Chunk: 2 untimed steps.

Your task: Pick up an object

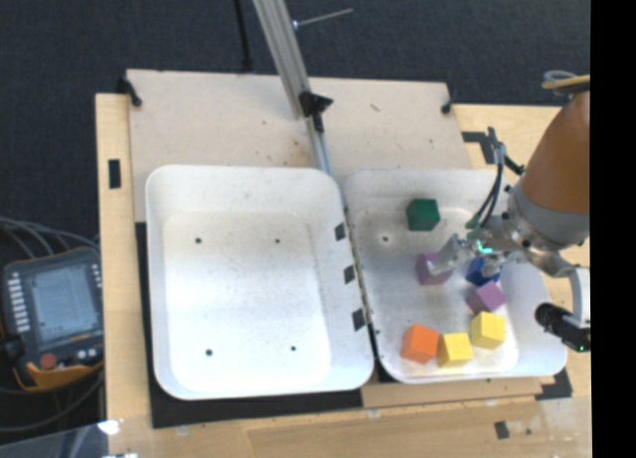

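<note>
Camera view, looking down at a slant: the arm (556,173) is in from the right and low over the right bin (378,347), its orange band sitting above the grey wrist. The gripper (465,255) hangs near the middle of that bin, and I'll use it as the landmark for everything else.

Just to its left and touching or nearly touching it sits a purple block (431,268). Just to its right, partly hidden under the wrist, there's a blue block (479,270). Above and to the left, well clear, a green cube (422,214) stands alone. Below and a little right, a second purple block (487,296), then a yellow cube (488,330) below that. Further down, a second yellow cube (456,349), and an orange cube (420,344) down to the left. The left bin (169,367) lies well away to the left.

Fingers: blurred and small against the clutter, so I cannot tell how they stand, and nothing reads as gripped.

My read is that the step in hand is the approach and closing on a block, most likely the purple one or the blue one. To do it well, the fingers want to straddle one block squarely on two flat faces, centred, and low enough to bite below its top edge. The risk is the crowding: two blocks flank the tool, so an off-centre descent could nudge one aside or pinch a corner and let it slip on the lift.
</note>
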Available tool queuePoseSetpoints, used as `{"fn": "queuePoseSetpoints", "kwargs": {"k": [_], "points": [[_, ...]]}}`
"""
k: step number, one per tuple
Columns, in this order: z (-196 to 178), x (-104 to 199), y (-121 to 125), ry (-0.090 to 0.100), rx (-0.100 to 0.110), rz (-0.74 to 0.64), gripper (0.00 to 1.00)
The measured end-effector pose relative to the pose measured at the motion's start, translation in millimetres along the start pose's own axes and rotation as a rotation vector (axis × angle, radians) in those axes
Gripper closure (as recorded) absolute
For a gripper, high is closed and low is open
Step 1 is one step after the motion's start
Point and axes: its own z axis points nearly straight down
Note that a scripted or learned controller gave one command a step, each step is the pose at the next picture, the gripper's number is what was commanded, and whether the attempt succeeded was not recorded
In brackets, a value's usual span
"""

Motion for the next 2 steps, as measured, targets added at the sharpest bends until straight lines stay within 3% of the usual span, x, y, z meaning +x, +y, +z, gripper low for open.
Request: {"fn": "queuePoseSetpoints", "kwargs": {"k": [2], "points": [[110, -8, -10, -0.001, 0.006, 0.002, 0.0]]}}
